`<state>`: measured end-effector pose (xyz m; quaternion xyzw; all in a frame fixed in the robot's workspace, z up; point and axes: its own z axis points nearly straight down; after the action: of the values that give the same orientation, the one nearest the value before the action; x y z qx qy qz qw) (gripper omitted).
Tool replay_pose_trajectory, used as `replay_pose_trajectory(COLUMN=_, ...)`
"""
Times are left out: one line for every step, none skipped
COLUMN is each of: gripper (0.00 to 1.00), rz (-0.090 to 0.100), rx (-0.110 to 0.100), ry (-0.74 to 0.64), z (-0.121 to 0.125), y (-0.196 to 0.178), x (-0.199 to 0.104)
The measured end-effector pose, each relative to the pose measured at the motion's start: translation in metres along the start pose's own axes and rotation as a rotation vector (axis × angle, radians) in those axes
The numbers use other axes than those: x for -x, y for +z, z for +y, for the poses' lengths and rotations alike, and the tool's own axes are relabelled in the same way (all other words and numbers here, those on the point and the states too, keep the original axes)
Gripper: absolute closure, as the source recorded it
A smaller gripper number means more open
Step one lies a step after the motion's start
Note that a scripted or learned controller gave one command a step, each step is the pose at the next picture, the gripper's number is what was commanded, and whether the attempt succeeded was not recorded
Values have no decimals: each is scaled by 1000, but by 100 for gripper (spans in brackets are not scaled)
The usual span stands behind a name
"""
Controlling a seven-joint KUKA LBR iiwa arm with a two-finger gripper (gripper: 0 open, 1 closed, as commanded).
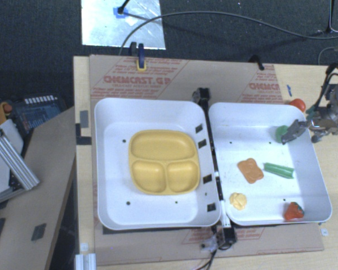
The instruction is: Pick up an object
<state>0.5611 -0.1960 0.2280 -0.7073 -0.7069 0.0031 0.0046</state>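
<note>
Gripper (296, 131) at the right bin (270, 112), its fingers (290, 134) parted and grasping nothing, a green round object (281, 131) just beside their tips; the pick is not yet made, closing and lifting evidently remain.

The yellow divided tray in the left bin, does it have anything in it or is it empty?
Empty. The yellow divided tray lies flat in the left bin, and all three compartments show bare yellow.

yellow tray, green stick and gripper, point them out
yellow tray (160, 145), camera view, floor of its big top compartment
green stick (278, 170), camera view, middle of it
gripper (293, 131), camera view, between fingertips
</note>
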Motion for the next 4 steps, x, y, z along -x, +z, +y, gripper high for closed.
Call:
replay_pose_trajectory(gripper=0, rz=-3, rx=12, ry=-4, z=3, y=-7, x=-1)
replay_pose_trajectory(gripper=0, rz=-1, rx=8, ry=-2, z=2, y=55, x=-3)
replay_pose_trajectory(gripper=0, rz=-1, rx=9, ry=-2, z=4, y=115, x=-10)
replay_pose_trajectory(gripper=0, rz=-2, rx=12, ry=-2, z=5, y=144, x=-10)
